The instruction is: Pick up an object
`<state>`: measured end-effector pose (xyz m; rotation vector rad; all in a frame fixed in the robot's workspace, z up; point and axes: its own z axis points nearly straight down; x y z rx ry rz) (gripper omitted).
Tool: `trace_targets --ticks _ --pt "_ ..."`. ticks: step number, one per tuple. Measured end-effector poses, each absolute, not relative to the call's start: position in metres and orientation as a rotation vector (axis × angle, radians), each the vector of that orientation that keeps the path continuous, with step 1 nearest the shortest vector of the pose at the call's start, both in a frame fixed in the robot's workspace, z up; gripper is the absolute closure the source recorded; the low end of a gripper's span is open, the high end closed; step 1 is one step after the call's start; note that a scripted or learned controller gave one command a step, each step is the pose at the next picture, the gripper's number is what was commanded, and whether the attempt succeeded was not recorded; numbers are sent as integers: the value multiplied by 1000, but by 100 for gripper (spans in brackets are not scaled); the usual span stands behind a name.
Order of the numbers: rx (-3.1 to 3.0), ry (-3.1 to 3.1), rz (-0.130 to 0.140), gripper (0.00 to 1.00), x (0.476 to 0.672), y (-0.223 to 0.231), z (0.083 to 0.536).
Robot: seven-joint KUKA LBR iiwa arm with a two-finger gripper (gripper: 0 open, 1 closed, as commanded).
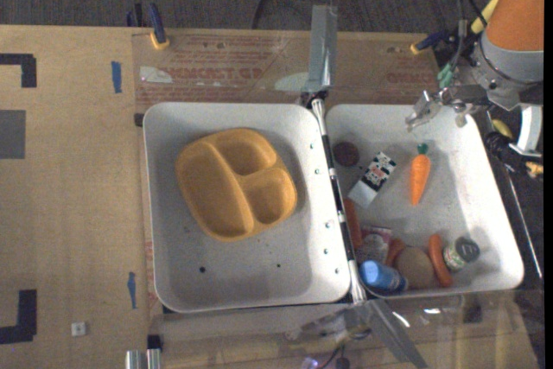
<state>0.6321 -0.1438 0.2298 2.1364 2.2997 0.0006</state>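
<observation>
No text or label is clear enough to read.

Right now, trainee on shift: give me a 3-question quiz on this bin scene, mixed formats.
1. True or false: the yellow divided plate lies in the left bin.
2. Which bin holds the toy carrot? A) left B) right
3. Fill in: the tool hovers over the right bin's ____ corner, as seen in the camera view.

Key: 1 true; 2 B; 3 upper right.
</observation>
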Motion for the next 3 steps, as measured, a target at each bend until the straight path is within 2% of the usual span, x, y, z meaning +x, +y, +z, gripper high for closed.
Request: trace_targets --ticks 1,2,3 --pt "2131 2307 0 0 652 -160 106" --pt "2537 1847 2 0 668 -200 122" --pt "2392 2029 2 0 668 -182 197"
